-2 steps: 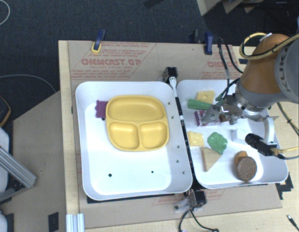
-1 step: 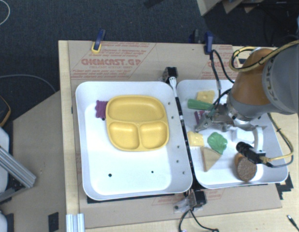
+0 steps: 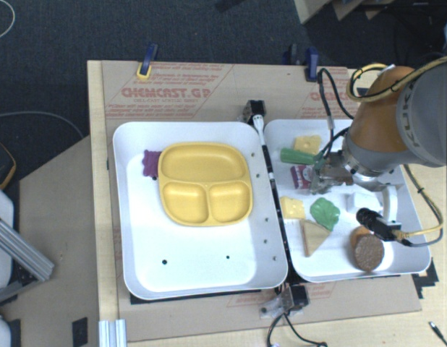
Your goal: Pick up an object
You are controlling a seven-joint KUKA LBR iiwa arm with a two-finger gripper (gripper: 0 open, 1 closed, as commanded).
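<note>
Dark carpet surrounds the counter (image 3: 209, 85), a cardboard-topped board carrying two white bins. Left bin (image 3: 133, 194) holds a yellow divided plate (image 3: 205, 181) with a purple piece (image 3: 150, 163) touching its 9 o'clock edge. Right bin (image 3: 332, 270) holds the toy food: green bean-like strip (image 3: 301, 155), pale yellow cheese chunk (image 3: 307, 144), green leaf (image 3: 325, 212), tan wedge (image 3: 312, 236), brown round cookie (image 3: 368, 252) at 5 o'clock. The tool (image 3: 326, 176) sits low over a dark red item (image 3: 301, 178); whether it is apart or together, I cannot tell
</note>
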